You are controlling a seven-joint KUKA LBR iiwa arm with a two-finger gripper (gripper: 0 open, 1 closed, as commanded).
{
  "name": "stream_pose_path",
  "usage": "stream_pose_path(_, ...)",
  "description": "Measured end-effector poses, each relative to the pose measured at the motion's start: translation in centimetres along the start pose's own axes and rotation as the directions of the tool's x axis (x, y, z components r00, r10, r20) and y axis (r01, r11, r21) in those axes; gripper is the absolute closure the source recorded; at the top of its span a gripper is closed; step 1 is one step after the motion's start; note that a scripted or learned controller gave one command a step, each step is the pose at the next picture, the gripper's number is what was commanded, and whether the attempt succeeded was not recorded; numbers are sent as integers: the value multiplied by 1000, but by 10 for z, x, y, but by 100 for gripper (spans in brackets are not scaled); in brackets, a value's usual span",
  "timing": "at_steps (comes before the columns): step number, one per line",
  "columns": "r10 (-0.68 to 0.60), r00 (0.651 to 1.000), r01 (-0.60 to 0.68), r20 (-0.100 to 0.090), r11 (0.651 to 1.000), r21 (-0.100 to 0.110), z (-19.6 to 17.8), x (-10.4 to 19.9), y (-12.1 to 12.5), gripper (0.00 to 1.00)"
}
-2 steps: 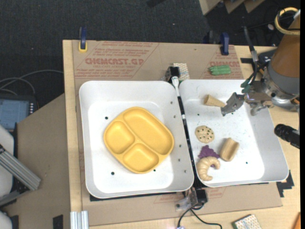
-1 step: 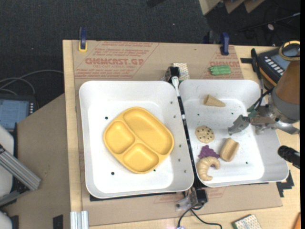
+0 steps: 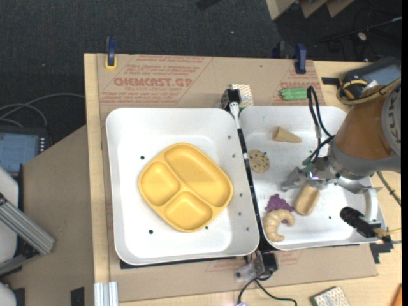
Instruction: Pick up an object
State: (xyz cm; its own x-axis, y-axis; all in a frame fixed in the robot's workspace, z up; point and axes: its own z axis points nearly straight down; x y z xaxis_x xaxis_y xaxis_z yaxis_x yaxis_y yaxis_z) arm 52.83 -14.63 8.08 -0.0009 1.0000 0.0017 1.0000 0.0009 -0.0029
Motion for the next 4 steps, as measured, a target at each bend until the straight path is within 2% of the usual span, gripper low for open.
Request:
stream_pose_path(1, -4, 1000, 4, 1, 1000, -8, -4, 32, 62, 0)
stream_pose_path(2, -2, 1000, 2, 4, 1000, -10, -5, 17, 141, 0)
stream_pose_path(3, 3, 1000, -3, 0, 1000, 3, -4, 13, 90, 0)
stream_pose_path(4, 1, 1000, -1, 2, 1000, -4, -15, 13, 92, 100)
